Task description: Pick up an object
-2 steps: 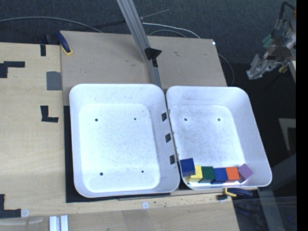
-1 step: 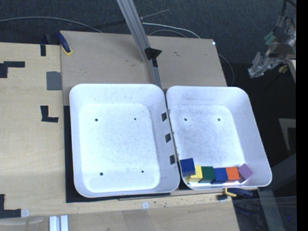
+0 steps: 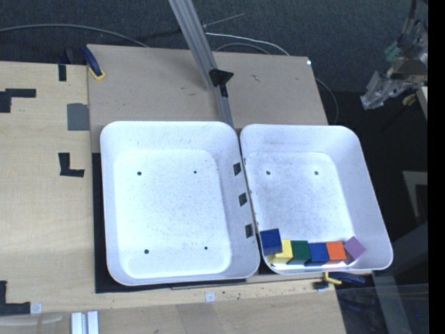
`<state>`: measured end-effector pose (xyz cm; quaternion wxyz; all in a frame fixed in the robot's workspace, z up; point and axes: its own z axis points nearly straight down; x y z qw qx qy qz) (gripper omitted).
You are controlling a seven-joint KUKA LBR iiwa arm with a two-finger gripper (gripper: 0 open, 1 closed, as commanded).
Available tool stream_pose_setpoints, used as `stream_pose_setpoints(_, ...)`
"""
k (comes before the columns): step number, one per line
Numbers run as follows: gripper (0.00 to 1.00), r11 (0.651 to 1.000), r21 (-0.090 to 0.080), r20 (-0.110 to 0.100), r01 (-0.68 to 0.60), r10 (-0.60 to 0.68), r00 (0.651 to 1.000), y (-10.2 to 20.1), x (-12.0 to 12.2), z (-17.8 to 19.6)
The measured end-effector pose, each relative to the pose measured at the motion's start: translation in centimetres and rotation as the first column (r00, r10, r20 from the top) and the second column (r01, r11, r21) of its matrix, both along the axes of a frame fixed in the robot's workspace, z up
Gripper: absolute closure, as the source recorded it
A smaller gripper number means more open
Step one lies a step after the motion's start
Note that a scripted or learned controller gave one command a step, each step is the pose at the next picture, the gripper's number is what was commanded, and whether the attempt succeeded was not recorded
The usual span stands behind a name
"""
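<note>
From above, the pincer [image 3: 379, 96] hung at the upper right, outside both bins; I could not tell how it stood. Well below it and slightly left, a row of coloured blocks [image 3: 309, 250] lay touching along the near wall of the right bin [image 3: 348, 141]. The left bin [image 3: 111, 138] sat further left.

Robotics lab: plywood bench [image 3: 174, 68] w/ two white bins [image 3: 111, 186], tape marks [image 3: 66, 164], cables [image 3: 264, 45], alu. camera pole [image 3: 191, 26].
</note>
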<state>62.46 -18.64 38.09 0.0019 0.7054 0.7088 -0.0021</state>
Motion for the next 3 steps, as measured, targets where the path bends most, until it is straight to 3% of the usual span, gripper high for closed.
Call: stream_pose_setpoints(3, 1.00, 1.000, -0.005, 0.001, -0.003, 0.003, 1.000, 0.2, 0.1, 2.9)
